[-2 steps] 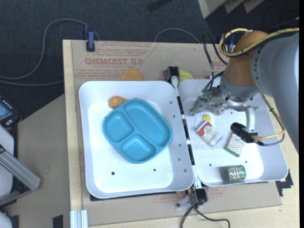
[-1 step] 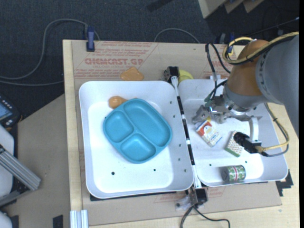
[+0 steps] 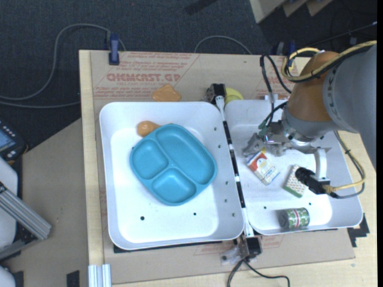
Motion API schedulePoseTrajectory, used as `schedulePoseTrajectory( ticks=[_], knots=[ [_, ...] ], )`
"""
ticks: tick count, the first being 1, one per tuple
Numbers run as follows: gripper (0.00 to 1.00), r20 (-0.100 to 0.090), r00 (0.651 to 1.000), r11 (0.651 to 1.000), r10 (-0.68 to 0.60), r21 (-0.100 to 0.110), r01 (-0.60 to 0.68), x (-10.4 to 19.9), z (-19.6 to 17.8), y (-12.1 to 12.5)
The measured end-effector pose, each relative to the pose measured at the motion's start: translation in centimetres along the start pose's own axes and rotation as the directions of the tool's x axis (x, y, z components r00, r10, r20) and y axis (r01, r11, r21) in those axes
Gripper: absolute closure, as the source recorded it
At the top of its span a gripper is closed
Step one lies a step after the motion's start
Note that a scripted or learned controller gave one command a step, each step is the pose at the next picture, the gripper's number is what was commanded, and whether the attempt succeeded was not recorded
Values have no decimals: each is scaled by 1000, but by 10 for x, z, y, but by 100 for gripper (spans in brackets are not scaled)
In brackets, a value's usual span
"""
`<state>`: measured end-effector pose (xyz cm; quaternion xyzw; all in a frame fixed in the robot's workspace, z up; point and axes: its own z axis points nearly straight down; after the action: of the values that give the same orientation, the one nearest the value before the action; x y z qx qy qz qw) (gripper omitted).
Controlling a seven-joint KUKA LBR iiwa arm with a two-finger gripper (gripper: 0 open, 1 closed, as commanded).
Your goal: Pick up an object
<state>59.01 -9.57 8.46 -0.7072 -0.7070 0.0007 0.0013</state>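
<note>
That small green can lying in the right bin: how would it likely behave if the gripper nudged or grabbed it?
The green can lies on its side near the right bin's front wall, so a nudge would probably set it rolling. Its round, smooth-looking body may slip between fingers unless gripped squarely across its width. It looks rigid, so it likely won't deform; its weight can't be judged.

Blue clamp (image 3: pixel 114 48) at bench (image 3: pixel 90 178) edge

Tray (image 3: pixel 173 163) — bright blue; bins (image 3: pixel 119 178) white; can (image 3: pixel 294 218) green with a silver end; carton (image 3: pixel 263 167) red and white; sponge (image 3: pixel 293 182) — speckled green-white; arm (image 3: pixel 335 94) grey, orange-banded.
</note>
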Motion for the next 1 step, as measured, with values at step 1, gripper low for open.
schedulePoseTrajectory(
  ticks=[1],
  knots=[
    [0,1,1000,1000,-1,-4,1,2,0,7]
  ],
)
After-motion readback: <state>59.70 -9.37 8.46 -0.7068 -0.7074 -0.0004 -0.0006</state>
